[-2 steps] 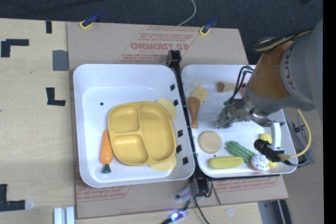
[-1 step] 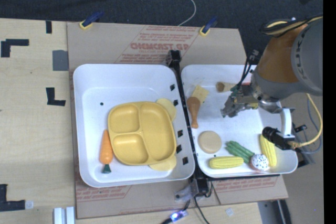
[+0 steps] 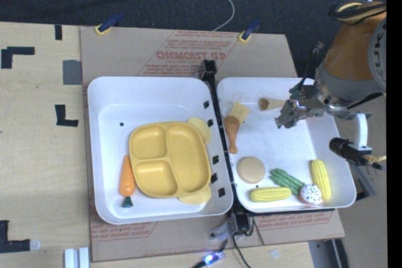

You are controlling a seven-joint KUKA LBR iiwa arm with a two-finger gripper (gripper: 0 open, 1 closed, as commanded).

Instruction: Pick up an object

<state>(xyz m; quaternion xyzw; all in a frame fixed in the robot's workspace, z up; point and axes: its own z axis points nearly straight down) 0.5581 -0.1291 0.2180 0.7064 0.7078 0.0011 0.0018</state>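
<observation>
**Robot gripper above the right bin, toys spread across both bins**

Everything here is placed relative to the black divider (image 3: 217, 128) where the two white bins meet.

At the near end of the divider, on its right, the right bin (image 3: 326, 135) holds a row of toy food along its near wall: a yellow corn cob (image 3: 271, 194) lying flat, a green vegetable (image 3: 286, 179) slanted just behind it, a small white and pink piece (image 3: 309, 194), and a second corn cob (image 3: 320, 177) standing lengthwise farthest from the divider. A round tan disc (image 3: 251, 169) sits close to the divider, just behind the first cob.

Left of the divider, the left bin (image 3: 100, 135) holds a yellow divided plate (image 3: 169, 157) resting on paler yellow pieces. An orange carrot (image 3: 127, 177) lies along the plate's far-left side.

Farther back, right of the divider and near it, a tan spoon-shaped piece (image 3: 232, 125) lies lengthwise. A small tan object (image 3: 271, 103) lies beyond it, toward the bin's back wall.

The gripper (image 3: 287, 119) hangs over the back half of the right bin, well right of the divider, beside that small tan object. Its dark fingers point down toward the divider side; whether they are spread or pressed together cannot be told, and nothing shows between them. The grey and orange arm (image 3: 355, 53) rises behind it.
</observation>
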